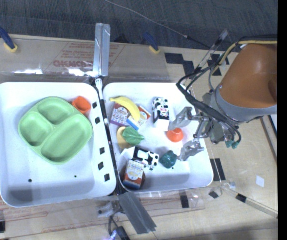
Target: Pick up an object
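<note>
Reaching in from the right, the arm (pixel 248 84) hangs over the right bin (pixel 203 171), its orange band high above the wrist and black cables looping off its near side. The gripper (pixel 187 134) sits low over the bin's right half with its two fingers spread wide, one fingertip (pixel 183 115) toward the far side and the other toward the near side; nothing lies between them that they grip. An orange cone (pixel 175 134) stands on the bin floor just left of the gap between the fingers, close to them but apart. A teal piece (pixel 168 159) lies just beside the nearer fingertip, and whether they touch cannot be told. Farther left in the same bin lie a banana (pixel 124 105), a purple packet (pixel 118 116) touching it, a black-and-white cow toy (pixel 160 109) toward the far wall, a green leafy toy (pixel 132 135) over something yellow, a second black-and-white toy (pixel 146 158), and a small carton (pixel 133 173) against the near wall. The left bin (pixel 13 184) holds a green divided plate (pixel 55 129), with an orange cup (pixel 81 104) just beside the plate's far right rim. Both bins stand side by side on the bench (pixel 243 184), touching along their shared edge, where a grey clamp (pixel 102 49) stands at the far end.
</note>
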`<state>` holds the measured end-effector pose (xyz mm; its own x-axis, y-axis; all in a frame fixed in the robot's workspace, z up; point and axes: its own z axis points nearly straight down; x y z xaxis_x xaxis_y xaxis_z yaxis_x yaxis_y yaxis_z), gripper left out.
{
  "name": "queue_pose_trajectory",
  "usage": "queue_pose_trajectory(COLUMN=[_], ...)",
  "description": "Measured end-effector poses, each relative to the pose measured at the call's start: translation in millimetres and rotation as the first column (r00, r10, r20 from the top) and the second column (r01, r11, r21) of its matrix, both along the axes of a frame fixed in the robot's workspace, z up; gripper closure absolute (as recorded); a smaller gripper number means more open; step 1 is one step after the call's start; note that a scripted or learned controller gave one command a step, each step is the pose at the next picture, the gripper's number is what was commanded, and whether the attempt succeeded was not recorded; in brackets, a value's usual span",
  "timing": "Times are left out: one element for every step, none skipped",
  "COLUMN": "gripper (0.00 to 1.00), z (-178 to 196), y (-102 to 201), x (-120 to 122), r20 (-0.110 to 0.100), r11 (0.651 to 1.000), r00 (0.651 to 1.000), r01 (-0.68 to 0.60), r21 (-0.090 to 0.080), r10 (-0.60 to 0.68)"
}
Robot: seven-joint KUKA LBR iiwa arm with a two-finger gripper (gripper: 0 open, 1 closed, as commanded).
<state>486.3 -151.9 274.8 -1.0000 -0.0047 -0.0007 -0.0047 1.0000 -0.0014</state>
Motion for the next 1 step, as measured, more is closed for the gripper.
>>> queue_pose_trajectory(gripper=[0.0], z=[-172.4], y=[33.3], x=[37.6], r20=[-0.006], r11=[0.968], r00=[0.968], r01=[-0.25], r21=[0.005], r10=[0.25])
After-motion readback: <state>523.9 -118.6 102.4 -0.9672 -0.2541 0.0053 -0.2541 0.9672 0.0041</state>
